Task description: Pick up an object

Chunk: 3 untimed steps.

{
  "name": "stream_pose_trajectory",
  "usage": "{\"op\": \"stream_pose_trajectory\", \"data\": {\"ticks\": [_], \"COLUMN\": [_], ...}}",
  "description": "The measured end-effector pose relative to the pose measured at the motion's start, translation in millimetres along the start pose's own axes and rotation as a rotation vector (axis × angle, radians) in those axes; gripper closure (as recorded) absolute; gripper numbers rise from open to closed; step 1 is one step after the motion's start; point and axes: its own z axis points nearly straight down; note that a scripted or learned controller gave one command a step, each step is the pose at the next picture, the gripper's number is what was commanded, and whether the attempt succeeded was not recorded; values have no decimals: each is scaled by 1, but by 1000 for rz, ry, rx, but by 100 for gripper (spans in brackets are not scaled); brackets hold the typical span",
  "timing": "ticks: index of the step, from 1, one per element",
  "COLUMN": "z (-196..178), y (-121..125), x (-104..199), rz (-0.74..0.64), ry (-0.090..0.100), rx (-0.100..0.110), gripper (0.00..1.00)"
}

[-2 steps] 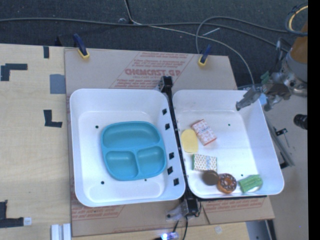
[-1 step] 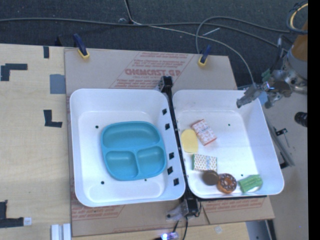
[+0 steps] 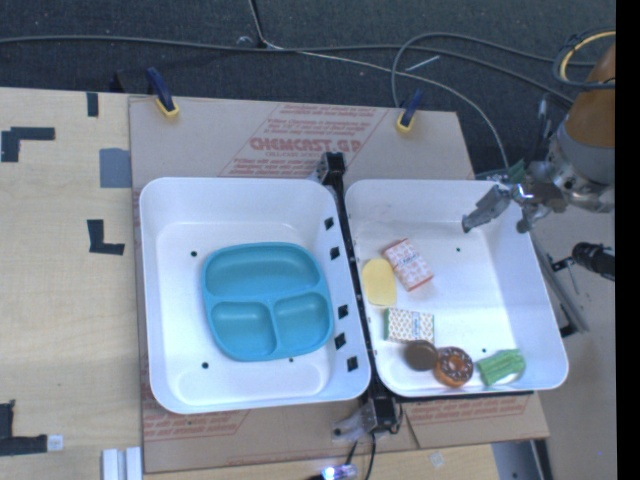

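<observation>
The right bin holds several small items: a pink patterned packet, a yellow piece, a green-and-white packet, a brown round cookie, a sprinkled donut and a green item. My gripper hangs over the bin's far right part, above bare white floor, well to the right of the pink packet. Its fingers are spread apart, open, with nothing between them.
The left bin holds a blue divided tray. A black divider with clips runs between the bins. Cables trail across the dark floor behind the bench. Two clamps hold the cardboard base.
</observation>
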Motion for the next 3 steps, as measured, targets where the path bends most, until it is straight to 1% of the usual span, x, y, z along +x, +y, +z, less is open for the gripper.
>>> {"op": "stream_pose_trajectory", "data": {"ticks": [1, 2, 3], "z": [49, 93, 80], "y": [7, 8, 9], "x": [-5, -7, -6], "rz": [0, 0, -2], "ry": [0, 0, -1], "rx": [0, 0, -4], "gripper": [0, 0, 100]}}
